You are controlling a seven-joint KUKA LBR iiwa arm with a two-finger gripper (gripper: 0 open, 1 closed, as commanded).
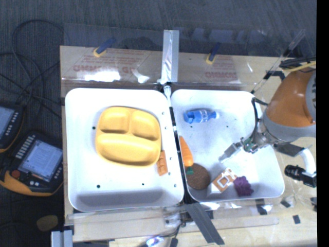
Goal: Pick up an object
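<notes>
- The gripper hangs over the right bin, above the small orange-and-white box; whether it is apart or together, I cannot tell
- Just right of the box lies a purple toy
- Left of the box sits a brown ball, with a carrot above it
- A blue bottle lies well above the box
- A yellow tray sits in the left bin, far left of the box

Two bins set side by side on counter. Divided tray placed in left bin. In right bin: bottle at far side, carrot along left wall, round object, small box and grape bunch lined along near side. Pincer positioned above bin middle.
</notes>
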